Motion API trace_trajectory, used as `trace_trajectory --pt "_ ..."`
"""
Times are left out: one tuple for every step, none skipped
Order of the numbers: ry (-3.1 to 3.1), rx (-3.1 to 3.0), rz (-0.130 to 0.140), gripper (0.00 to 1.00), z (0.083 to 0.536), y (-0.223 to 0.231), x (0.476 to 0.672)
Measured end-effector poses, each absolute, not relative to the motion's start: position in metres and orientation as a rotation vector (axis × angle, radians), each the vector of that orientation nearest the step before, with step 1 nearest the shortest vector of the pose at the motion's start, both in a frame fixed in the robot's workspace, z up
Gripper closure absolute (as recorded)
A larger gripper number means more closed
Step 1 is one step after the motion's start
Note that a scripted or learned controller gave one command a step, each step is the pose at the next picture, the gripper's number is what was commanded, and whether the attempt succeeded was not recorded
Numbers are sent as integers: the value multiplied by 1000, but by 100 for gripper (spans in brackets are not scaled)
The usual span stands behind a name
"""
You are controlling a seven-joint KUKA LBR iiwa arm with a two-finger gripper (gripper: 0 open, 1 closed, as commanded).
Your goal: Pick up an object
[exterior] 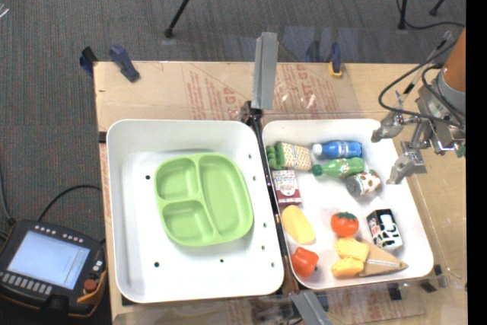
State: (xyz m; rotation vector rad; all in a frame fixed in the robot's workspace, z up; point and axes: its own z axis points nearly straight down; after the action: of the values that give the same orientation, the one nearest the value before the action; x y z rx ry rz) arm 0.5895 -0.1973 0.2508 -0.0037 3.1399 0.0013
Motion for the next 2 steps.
trace_trajectory --pt "3152 10 7 0 114 -209 566" --pt "3146 29 4 0 85 -178 523"
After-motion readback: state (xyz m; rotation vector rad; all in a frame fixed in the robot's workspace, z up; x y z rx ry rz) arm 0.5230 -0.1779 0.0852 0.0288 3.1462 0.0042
